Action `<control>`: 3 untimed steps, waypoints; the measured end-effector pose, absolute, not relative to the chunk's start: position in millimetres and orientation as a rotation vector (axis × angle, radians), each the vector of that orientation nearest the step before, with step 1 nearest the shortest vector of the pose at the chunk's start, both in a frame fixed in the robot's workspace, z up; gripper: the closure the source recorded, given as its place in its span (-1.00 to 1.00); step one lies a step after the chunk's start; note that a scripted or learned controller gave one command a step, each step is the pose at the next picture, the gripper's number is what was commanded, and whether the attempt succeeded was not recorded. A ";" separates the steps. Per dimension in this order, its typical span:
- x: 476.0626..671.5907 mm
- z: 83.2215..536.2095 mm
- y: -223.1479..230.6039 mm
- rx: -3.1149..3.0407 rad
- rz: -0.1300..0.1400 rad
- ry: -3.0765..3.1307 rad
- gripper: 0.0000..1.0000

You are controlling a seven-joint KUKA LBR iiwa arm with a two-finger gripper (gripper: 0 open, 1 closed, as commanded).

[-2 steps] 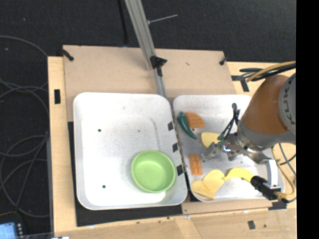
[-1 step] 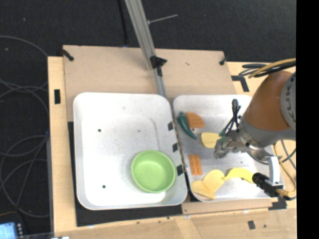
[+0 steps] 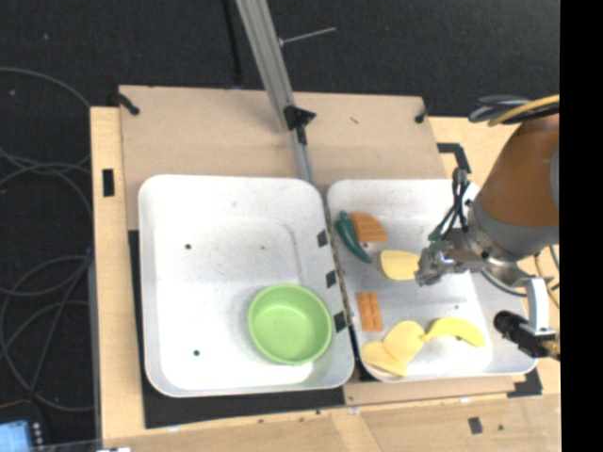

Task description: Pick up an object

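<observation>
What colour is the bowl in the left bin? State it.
Light green: the bowl, seen in the camera view, in the left bin.

tan bench (image 3: 236,130); two white bins (image 3: 217,215)

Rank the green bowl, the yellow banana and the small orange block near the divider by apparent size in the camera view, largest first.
1. green bowl
2. yellow banana
3. small orange block

The gap between the banana and the block is modest.

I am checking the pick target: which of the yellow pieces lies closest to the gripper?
The pale yellow piece mid-bin, right beside the gripper; the other yellow pieces lie along the near edge.
</observation>
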State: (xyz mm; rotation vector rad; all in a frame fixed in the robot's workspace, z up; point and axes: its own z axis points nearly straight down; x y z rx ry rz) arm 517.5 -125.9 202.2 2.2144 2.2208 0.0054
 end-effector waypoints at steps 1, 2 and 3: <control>527.5 249.7 -125.8 2.213 0.006 2.222 1.00; 528.7 277.7 -126.4 2.214 0.004 2.224 1.00; 553.9 272.2 -70.6 2.213 0.002 2.228 1.00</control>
